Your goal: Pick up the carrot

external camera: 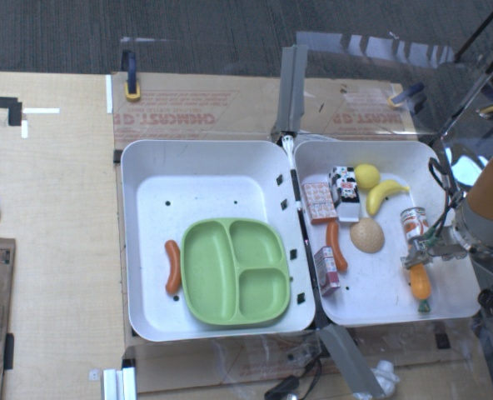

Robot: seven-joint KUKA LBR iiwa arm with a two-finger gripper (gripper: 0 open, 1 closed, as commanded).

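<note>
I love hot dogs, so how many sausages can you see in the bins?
2. One sausage lies in the left bin, beside the green plate. The other sausage is in the right bin. More may be hidden.

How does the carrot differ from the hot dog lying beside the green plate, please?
The carrot lies in the right bin, just under the gripper; the hot dog lies in the left bin, left of the green plate. The carrot is short and brighter orange with a green tip; the hot dog is longer, thinner and redder. Both lie roughly lengthwise, top to bottom in the view.
</note>
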